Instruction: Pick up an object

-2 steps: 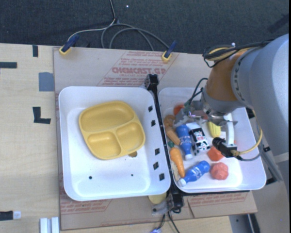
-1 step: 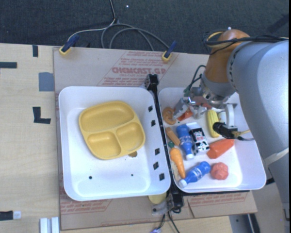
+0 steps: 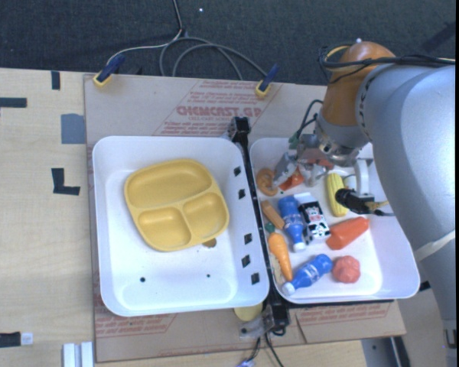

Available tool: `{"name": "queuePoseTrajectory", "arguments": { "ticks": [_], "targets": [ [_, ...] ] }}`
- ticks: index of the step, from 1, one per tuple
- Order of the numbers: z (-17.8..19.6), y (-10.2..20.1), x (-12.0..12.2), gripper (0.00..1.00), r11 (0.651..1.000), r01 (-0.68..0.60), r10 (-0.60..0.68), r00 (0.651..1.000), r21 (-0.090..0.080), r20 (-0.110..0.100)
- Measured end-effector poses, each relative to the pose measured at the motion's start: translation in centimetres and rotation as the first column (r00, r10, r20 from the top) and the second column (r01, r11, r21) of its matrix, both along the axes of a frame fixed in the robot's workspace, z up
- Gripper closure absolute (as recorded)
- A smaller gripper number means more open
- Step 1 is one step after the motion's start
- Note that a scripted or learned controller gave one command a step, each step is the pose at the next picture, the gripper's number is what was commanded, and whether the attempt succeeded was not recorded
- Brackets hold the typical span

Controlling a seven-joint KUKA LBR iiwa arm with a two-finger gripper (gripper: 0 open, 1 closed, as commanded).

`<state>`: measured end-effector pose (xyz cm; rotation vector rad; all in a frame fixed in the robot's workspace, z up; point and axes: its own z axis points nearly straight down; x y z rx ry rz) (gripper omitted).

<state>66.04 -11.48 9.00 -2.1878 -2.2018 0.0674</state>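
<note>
My gripper [image 3: 297, 168] is low over the far left part of the right bin [image 3: 394, 281], just above a small red-orange piece [image 3: 292, 180] and beside an orange ring-shaped toy [image 3: 265, 180]. Toys crowd this bin. They include a yellow corn cob [image 3: 336, 193], a blue bottle [image 3: 292, 220], a black-and-white toy [image 3: 314, 222], a red-orange vegetable [image 3: 346, 233], a red ball [image 3: 346, 268], a second blue bottle [image 3: 310, 272] and a carrot [image 3: 280, 255]. The view does not show anything held.
The left bin [image 3: 111, 281] holds a yellow divided plate [image 3: 176, 203]. A black divider [image 3: 249, 220] runs between the bins. The grey arm [image 3: 413, 151] covers the right bin's far right side. Cables and clamps [image 3: 266, 82] lie behind the bins.
</note>
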Motion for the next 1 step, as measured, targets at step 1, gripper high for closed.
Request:
{"name": "queuePoseTrajectory", "arguments": {
  "ticks": [1],
  "targets": [
    [-0.10,-1.53,0.16,0.00,1.000,0.001,-0.001,1.000,0.011,0.009]
  ]
}}
